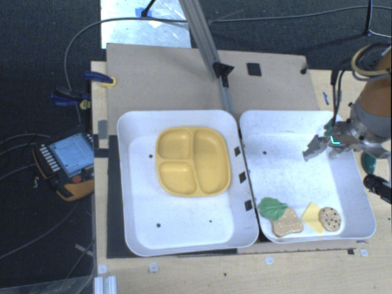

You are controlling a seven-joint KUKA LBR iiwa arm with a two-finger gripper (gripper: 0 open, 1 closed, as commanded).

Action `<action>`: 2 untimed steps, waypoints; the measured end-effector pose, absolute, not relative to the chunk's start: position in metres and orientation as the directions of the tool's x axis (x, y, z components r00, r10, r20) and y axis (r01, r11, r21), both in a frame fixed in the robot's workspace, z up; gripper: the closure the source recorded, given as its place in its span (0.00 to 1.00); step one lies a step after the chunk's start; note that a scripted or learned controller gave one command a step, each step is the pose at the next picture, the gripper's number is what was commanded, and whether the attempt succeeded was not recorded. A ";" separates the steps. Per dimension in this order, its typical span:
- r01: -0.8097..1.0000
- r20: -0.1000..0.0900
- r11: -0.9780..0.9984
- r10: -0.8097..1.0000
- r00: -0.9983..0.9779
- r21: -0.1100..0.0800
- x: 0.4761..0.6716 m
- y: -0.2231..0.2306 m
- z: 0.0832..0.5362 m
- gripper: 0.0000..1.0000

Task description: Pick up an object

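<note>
Camera view: jaws (313,149) hang parted over right bin (288,176); holding nothing.

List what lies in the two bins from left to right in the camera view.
Yellow divided plate → green leaf → bread slice → cheese wedge → cookie.

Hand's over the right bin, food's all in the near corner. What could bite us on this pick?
1. The leaf, toast, cheese and cookie lie bunched together, some overlapping; a grasp may catch two or push them apart.
2. They lie close to the bin wall, so the hand may hit it.
</note>
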State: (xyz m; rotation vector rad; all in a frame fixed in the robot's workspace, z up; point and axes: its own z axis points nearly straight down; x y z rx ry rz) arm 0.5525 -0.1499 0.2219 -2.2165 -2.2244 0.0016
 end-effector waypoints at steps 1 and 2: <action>1.000 0.000 0.004 1.000 -0.004 0.002 0.553 -0.150 0.223 0.00; 1.000 0.001 0.002 1.000 -0.002 -0.002 0.547 -0.145 0.164 0.00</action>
